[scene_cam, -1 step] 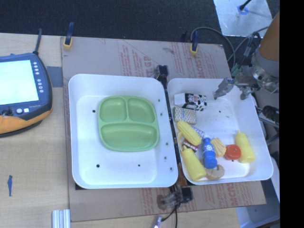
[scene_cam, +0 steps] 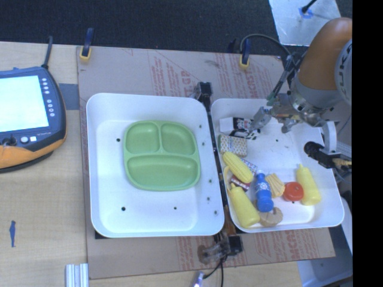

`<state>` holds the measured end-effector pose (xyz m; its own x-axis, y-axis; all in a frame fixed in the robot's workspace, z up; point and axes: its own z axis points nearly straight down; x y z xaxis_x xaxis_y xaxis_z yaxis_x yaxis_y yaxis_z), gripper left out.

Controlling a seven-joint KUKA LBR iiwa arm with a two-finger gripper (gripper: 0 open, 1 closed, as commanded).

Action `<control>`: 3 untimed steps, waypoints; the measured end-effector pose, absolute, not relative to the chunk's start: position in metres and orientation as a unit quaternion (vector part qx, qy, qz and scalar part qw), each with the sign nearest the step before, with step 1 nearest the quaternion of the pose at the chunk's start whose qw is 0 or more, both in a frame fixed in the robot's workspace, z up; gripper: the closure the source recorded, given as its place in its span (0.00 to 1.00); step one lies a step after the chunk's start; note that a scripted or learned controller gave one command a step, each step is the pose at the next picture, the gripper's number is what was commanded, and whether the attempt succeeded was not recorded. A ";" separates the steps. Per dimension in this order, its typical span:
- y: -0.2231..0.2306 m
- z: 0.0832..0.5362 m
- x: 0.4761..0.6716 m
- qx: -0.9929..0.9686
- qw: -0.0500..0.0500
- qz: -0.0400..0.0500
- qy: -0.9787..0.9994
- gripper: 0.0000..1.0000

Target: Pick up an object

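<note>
My gripper (scene_cam: 274,122) hangs over the far part of the right bin (scene_cam: 326,220), its fingers spread open with nothing between them. Just left of it lies a small black-and-white packet (scene_cam: 239,124). Nearer the front of this bin lie a corn cob (scene_cam: 237,166), a patterned cracker (scene_cam: 232,144), a long yellow piece (scene_cam: 243,205), a blue bottle (scene_cam: 262,191), a small yellow ridged piece (scene_cam: 275,184), a red tomato (scene_cam: 293,191), a yellow bottle (scene_cam: 307,184) and a tan piece (scene_cam: 270,217).
The left bin (scene_cam: 102,160) holds a green divided plate (scene_cam: 161,155). A control tablet (scene_cam: 27,115) rests on the bench at far left. Clamps (scene_cam: 85,49) hold the cardboard sheet at the back. A black bracket (scene_cam: 320,153) sticks out by the right bin's right rim.
</note>
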<state>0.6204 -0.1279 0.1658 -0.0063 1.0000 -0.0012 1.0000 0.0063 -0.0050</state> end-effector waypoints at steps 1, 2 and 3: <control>-0.098 0.096 0.603 -0.706 -0.002 0.000 -0.709 0.00; -0.125 0.093 0.652 -0.703 0.016 0.008 -0.711 0.00; -0.187 0.111 0.654 -0.706 0.005 0.004 -0.708 0.00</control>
<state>0.6538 -0.1874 0.1109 -0.0023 1.0000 0.0014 0.9999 0.0023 -0.0138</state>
